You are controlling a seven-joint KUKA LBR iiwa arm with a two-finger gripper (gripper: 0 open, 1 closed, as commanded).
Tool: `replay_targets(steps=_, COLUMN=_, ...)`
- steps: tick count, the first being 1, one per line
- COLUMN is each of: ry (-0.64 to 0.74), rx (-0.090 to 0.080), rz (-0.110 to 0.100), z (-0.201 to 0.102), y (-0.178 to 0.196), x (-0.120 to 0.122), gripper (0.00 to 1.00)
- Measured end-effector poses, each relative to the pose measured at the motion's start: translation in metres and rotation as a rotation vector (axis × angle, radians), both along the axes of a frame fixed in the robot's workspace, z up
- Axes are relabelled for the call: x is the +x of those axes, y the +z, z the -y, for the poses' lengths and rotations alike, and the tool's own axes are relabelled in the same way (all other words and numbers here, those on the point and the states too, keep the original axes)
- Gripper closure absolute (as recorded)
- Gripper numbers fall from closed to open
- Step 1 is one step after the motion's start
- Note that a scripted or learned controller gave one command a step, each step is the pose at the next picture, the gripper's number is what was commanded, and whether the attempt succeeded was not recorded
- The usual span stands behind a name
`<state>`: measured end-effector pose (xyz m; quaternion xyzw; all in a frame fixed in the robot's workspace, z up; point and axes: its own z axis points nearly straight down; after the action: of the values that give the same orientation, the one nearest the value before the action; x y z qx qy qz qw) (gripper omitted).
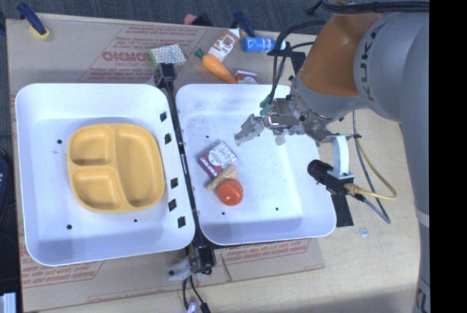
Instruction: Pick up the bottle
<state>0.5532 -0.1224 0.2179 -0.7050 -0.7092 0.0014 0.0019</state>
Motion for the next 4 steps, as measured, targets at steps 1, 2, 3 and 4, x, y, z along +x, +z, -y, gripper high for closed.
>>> replay_targets(steps=1, ry=-0.276, rx=-0.001, rz=0.001, z=-0.021, y=-0.074, x=0.062, gripper=0.0)
replay_targets(steps=2, ry=-0.271, rx=0.0, rz=-0.002, z=-0.022, y=-0.064, x=0.062, gripper=1.0)
replay_targets(steps=3, ry=-0.219, rx=0.001, rz=-0.001, z=-0.104, y=-0.026, x=0.035, gripper=1.0)
replay_targets(steps=4, ry=-0.413, rx=-0.002, rz=-0.004, z=-0.156, y=0.009, x=-0.029, gripper=1.0)
